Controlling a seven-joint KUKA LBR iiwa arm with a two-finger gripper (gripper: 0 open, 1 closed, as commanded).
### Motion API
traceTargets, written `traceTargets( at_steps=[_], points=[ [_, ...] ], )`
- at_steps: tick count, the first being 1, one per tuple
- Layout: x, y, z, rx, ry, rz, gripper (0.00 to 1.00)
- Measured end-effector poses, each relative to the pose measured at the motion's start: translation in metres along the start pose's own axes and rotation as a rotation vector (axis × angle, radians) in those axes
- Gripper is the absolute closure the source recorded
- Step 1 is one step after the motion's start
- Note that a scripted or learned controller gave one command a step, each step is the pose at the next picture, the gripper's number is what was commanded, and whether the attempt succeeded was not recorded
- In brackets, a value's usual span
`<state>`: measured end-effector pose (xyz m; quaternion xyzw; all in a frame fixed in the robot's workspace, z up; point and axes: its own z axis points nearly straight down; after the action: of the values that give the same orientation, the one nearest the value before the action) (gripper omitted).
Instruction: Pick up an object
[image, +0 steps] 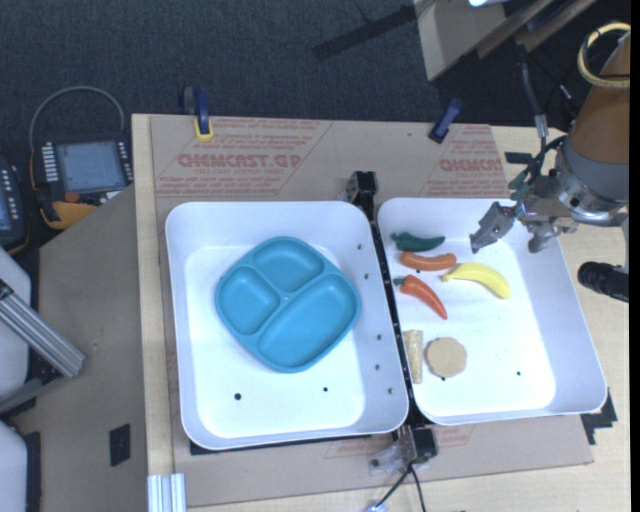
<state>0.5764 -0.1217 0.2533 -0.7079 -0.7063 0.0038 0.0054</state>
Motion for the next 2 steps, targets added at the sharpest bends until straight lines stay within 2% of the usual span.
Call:
traceTargets(
  at_steps=[1, 2],
  points=[
    [0.0, 0.002, -0.006, -0.012, -0.002, -0.002, 0.0],
    [0.001, 0.003, 0.054, -0.011, -0.002, -0.002, 0.0]
  ],
)
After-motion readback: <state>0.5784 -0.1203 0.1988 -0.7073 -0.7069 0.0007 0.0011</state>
